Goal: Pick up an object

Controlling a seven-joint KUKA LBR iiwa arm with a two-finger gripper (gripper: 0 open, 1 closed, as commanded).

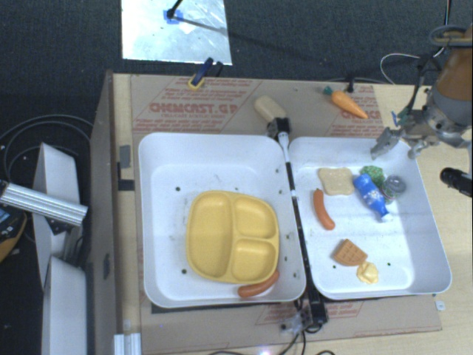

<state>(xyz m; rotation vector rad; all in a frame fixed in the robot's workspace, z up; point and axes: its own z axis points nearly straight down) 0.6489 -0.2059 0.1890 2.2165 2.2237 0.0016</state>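
Right bin (429, 261): a scatter of small toy foods

Bread slice (335, 180), blue bottle (371, 195) lying slantwise, green leafy piece (373, 174), orange sausage (323, 209), waffle piece (349, 253), yellow bit (367, 273).

The scene is evenly and brightly lit from overhead, with only faint, soft shadows under the objects. The white bins (222, 161) look slightly washed out. A reflective sheet (176, 21) on the dark floor at the top glares pale blue-white. The picture is low in resolution and mildly soft, with grainy edges.
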